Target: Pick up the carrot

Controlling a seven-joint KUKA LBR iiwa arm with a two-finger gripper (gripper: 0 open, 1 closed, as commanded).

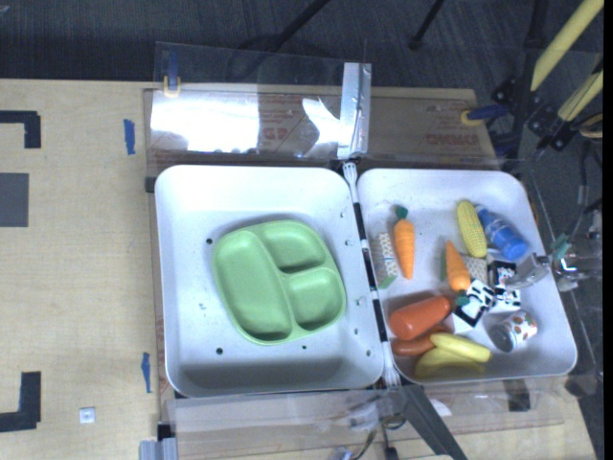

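The carrot is orange with a green leafy top. It lies in the right bin, in the bin's left half, with its top pointing toward the far wall. It rests flat on the bin floor, with nothing lying over it. A small pale mesh-patterned piece touches its left side.
The right bin also holds a corn cob, a blue bottle, a small orange piece, a red-orange pepper, a yellow banana and black-and-white bits. A green divided plate sits in the left bin.
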